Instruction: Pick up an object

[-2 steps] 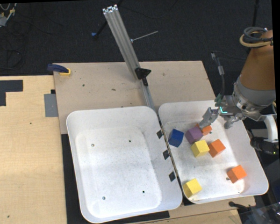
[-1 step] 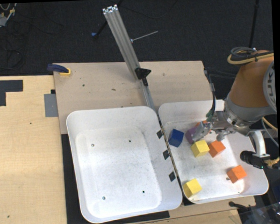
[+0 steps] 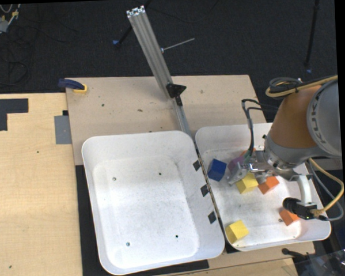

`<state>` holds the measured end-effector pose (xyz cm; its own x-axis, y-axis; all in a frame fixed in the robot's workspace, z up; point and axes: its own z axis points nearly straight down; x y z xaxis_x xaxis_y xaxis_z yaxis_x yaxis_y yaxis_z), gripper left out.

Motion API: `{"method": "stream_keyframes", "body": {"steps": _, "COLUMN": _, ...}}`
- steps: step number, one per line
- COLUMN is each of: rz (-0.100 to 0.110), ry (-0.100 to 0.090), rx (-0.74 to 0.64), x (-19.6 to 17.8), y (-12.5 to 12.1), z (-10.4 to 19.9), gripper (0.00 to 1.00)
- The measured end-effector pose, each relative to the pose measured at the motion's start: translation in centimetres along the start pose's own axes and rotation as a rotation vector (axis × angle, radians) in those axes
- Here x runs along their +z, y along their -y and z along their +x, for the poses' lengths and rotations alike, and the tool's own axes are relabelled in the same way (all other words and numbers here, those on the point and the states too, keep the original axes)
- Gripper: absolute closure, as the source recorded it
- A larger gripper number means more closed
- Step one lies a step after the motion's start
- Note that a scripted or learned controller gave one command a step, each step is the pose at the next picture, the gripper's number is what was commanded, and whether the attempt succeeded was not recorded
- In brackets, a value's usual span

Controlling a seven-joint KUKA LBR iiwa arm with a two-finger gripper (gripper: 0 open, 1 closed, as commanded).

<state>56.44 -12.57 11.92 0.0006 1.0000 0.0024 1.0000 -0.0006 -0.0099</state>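
While I hang low in the right bin (image 3: pixel 264 235), a blue cube (image 3: pixel 217 169) lies left of my gripper (image 3: pixel 243 170) — a yellow block (image 3: pixel 246 185) just below, an orange one (image 3: pixel 268 185) right of that. Fingers' gap — I cannot tell.

A single fixed camera looks down at a slant from above the bench (image 3: pixel 159 106), taking in both white bins: the left bin (image 3: pixel 99 161) and the right bin (image 3: pixel 218 137) side by side. The arm (image 3: pixel 302 128) enters from the right. The view stands well back, with dark floor visible at the far side.
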Motion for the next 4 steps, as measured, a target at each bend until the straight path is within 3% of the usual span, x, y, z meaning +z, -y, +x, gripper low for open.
{"method": "stream_keyframes", "body": {"steps": 1, "rz": -0.009, "ry": 0.002, "rx": 0.001, "x": 2.8, "y": -0.1, "z": 0.1, "gripper": 0.00}}
{"method": "stream_keyframes", "body": {"steps": 2, "rz": -0.007, "ry": 0.000, "rx": 0.008, "x": 1.7, "y": 0.0, "z": -0.1, "gripper": 1.00}}
{"method": "stream_keyframes", "body": {"steps": 4, "rz": -0.011, "ry": 0.003, "rx": 0.009, "x": -7.7, "y": 1.3, "z": -0.5, "gripper": 1.00}}
